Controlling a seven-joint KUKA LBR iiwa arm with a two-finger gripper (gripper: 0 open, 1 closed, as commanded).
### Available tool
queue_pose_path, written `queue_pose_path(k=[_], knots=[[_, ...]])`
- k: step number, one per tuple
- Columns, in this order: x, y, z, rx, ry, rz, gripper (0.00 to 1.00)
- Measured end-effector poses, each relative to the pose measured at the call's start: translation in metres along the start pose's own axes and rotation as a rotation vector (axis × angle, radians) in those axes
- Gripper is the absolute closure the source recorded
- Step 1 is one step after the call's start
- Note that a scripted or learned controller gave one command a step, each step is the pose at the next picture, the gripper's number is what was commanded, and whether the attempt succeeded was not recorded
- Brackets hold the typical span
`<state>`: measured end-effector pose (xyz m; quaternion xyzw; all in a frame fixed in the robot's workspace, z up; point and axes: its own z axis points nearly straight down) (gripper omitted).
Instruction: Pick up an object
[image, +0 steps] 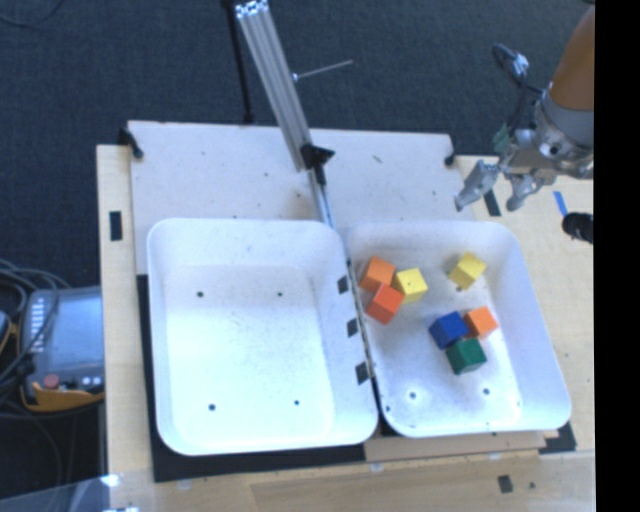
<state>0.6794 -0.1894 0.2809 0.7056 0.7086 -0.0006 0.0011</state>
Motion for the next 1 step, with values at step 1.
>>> queue_pose_path(k=[1], knots=[[-0.0001,-0.0001,0.0000,0.001,-0.001,-0.002,0.00]])
